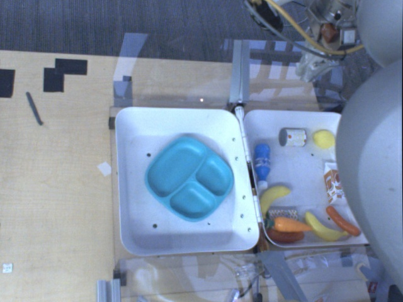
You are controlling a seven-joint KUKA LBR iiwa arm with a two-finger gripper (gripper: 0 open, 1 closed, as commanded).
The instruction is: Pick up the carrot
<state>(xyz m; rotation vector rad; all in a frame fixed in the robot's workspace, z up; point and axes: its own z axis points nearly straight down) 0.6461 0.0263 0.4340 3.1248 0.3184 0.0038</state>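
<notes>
Grey arm [371, 168] bulk covers the right edge of the right bin [271, 121]; all positions below are given relative to that bin. The wrist end with its yellow cable [296, 24] sits beyond the bin's far rim, over the dark floor. Gripper: hidden among the wrist hardware, so whether it is open, closed or gripping anything cannot be told.

Left bin [126, 187] lies just beside the right bin, their inner walls touching. It holds a blue divided plate [190, 178] with three compartments, set at an angle.

Contents of the right bin, largest first:
- Yellow banana [324, 228] along the near rim, towards the arm.
- Second banana [274, 195], curved, near the bin's left wall at mid-depth.
- Carrot [291, 224], orange, lying flat in the near left corner, resting on a dark red item [286, 236] whose kind I cannot make out; its tip points towards the first banana.
- Orange-red sausage-shaped item [343, 221] close to the near rim, partly under the arm.
- Blue bottle [262, 161] with white cap, lying along the left wall.
- Printed packet [334, 184] at the arm's edge.
- Small can [293, 137] on its side, near the far rim.
- Lemon [324, 139] just right of the can.
</notes>
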